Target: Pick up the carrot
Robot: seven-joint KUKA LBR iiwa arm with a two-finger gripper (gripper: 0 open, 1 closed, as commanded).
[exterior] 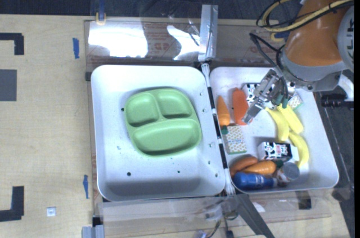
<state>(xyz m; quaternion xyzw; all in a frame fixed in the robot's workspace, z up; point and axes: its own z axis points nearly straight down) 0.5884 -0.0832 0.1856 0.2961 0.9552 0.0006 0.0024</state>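
Two orange pieces lie side by side at the left end of the right bin (329, 172). The carrot (224, 111) is a short orange taper against the bin's left wall. Just right of it lies a redder orange stick (240, 104). My gripper (256, 106) hangs low over the bin, slanting down and left from the orange-banded wrist (315, 28). Its tip is right beside the redder stick, about a hand's width right of the carrot. Nothing shows as lifted.
The right bin also holds yellow bananas (291, 124), a patterned card (235, 139), a black-and-white carton (275, 149), more orange pieces (256, 165) and a blue bottle (254, 180) along its front. The left bin (107, 169) holds a green divided plate (162, 120).
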